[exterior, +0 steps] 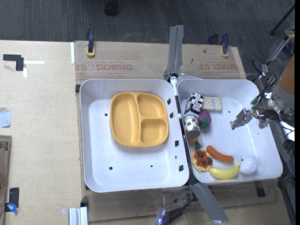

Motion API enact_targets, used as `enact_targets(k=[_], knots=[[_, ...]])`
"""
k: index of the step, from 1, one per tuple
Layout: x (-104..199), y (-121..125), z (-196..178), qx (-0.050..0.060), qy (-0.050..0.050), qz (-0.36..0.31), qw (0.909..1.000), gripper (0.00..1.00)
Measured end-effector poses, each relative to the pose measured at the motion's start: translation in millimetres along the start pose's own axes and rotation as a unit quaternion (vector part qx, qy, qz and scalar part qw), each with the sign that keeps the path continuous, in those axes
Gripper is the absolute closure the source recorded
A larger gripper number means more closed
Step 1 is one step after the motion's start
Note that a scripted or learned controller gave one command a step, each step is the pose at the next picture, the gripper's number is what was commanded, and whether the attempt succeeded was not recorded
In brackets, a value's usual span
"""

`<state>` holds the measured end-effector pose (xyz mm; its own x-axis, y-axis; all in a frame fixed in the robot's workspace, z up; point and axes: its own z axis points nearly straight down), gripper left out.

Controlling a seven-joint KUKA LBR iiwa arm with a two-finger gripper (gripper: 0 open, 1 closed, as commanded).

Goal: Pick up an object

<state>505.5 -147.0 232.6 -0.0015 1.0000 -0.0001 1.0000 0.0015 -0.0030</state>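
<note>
End effector (240, 119) poised over bare floor of right bin (269, 170), finger state impossible to tell, nothing visibly held; nearest candidates, white ball (248, 165) and banana (224, 172), at bin's near edge; recommended: centred vertical descent, clear of wall.

Dark grey carpet floor (140, 8) lies beyond the pale wooden bench (37, 125).
</note>
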Motion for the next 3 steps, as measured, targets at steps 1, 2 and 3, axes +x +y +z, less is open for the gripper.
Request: enact_targets(k=[1,2,3], knots=[[38,-23,140,-0.002,0.000,-0.015,0.9999,0.00],[38,-23,132,-0.002,0.001,-0.013,0.9999,1.00],[98,78,41,-0.001,-0.001,0.014,0.9999,1.00]])
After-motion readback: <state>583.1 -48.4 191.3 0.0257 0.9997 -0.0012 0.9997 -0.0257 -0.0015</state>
